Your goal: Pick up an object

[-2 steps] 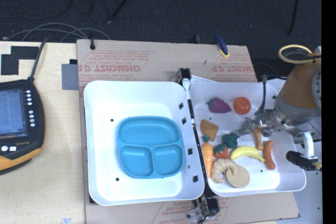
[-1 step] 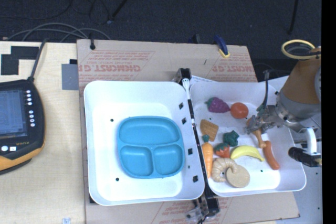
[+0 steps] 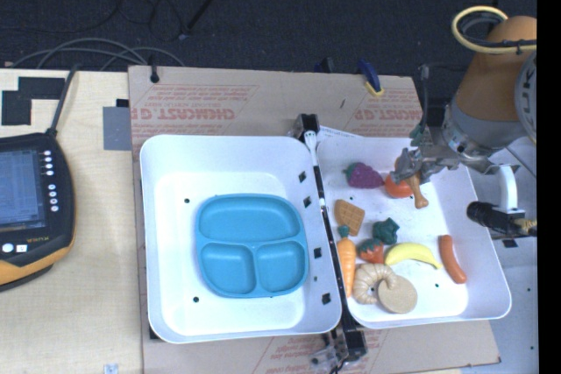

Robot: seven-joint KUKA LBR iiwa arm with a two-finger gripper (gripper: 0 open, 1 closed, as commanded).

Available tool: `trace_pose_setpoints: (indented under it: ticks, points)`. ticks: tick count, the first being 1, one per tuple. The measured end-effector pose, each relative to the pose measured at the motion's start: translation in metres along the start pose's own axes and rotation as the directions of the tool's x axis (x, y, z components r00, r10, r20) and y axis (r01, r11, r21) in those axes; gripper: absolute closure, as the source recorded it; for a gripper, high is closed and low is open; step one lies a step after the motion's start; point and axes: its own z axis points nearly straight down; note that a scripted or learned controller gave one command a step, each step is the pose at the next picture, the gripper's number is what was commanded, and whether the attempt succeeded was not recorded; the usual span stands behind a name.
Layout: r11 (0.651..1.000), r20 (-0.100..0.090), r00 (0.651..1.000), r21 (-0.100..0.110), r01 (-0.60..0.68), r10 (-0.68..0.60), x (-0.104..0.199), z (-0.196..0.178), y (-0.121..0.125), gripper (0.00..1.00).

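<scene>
The orange-red toy piece [image 3: 401, 187] sits right under the gripper [image 3: 412, 164], at the upper part of the right bin [image 3: 491, 298], and the dark fingertips come down onto its top edge. Whether those fingers are spread or closed, I cannot tell from this angle; they blur into the toy, and no clear grip shows. A thin orange stick [image 3: 420, 196] pokes out just below and to the right of that piece, touching it or nearly so.

Just left of the gripper lies a purple toy [image 3: 363, 176] with a green stem, close beside the orange-red piece. Below and further left of the gripper there's a tan waffle square [image 3: 349, 214], then a dark green toy [image 3: 384, 230], and under that a small red-and-green piece [image 3: 372, 252]. A yellow banana [image 3: 412, 254] curves below the gripper, well apart from it, with a red-orange sausage [image 3: 452, 258] off to the lower right. A carrot [image 3: 347, 264] lies along the bin's left wall, and a beige croissant [image 3: 375, 280] with a tan round disc [image 3: 398, 294] rests at the bottom.

Far to the left of the gripper, the left bin [image 3: 166, 188] carries a blue divided plate [image 3: 252, 243]. The arm [image 3: 493, 83], orange at the wrist, rises up and to the right of the gripper. A tablet-like pendant [image 3: 31, 201] lies at the far left of the bench.
</scene>
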Motion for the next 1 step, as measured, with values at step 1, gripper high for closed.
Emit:
trace_pose_setpoints:
  ticks: [1]
  points:
    - [1.0, -0.002, 1.0, 0.002, 0.0, 0.0, 0.074, -0.0909, -0.0373, 1.0]
